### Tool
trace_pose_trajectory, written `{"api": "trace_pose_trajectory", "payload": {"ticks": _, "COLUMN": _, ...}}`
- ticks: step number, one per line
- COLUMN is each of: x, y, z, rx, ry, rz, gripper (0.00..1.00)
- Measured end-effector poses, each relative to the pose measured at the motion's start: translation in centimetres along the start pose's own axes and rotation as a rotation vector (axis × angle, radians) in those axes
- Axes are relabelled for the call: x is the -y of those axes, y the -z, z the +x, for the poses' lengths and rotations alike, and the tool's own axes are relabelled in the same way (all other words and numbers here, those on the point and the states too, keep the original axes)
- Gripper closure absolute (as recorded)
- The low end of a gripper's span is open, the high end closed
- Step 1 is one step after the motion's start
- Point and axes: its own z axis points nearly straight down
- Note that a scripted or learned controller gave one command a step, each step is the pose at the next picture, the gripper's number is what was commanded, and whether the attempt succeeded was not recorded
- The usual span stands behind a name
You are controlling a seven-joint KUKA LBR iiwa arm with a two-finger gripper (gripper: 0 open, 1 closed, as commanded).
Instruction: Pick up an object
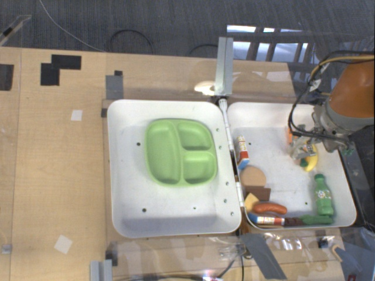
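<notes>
Two white bins sit side by side on the bench. The left bin (126, 215) carries a green divided plate (179, 151), resting near its middle, a little toward the far edge. My arm (351, 95), grey with its orange band, comes in over the far right corner of the right bin (275, 180). My gripper (304, 151) hangs low near that bin's right edge, about midway along it. Something yellow (309, 160) shows right at my tip, with an orange bit (289, 135) just to the left of it. Whether my jaws are spread or pressed together, I cannot tell from here, and I cannot tell if the yellow thing sits between them or just beneath. A green bottle (322, 195) lies near the right edge, toward the near right corner, apart from my tip. Along the bin's left edge lies a small tube (242, 149) with red, white and blue parts. Just nearer than it sits a round tan piece (253, 175) touching a brown block (258, 192). Crowded along the near edge are a yellow wedge (251, 201), a sausage (269, 208), a marker-like stick (270, 219) and a dark green piece (316, 219).
</notes>
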Motion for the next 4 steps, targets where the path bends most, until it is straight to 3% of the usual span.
{"api": "trace_pose_trajectory", "payload": {"ticks": 1, "x": 0.0, "y": -0.1, "z": 0.0, "rx": -0.001, "ry": 0.000, "rz": -0.001, "gripper": 0.00}}
{"api": "trace_pose_trajectory", "payload": {"ticks": 2, "x": -5.1, "y": -1.0, "z": 2.7, "rx": -0.012, "ry": -0.019, "rz": -0.005, "gripper": 0.00}}
{"api": "trace_pose_trajectory", "payload": {"ticks": 3, "x": -6.9, "y": -1.4, "z": -5.0, "rx": -0.013, "ry": 0.004, "rz": -0.007, "gripper": 0.00}}
{"api": "trace_pose_trajectory", "payload": {"ticks": 4, "x": -4.1, "y": -1.6, "z": -6.1, "rx": -0.016, "ry": 0.048, "rz": -0.007, "gripper": 0.00}}
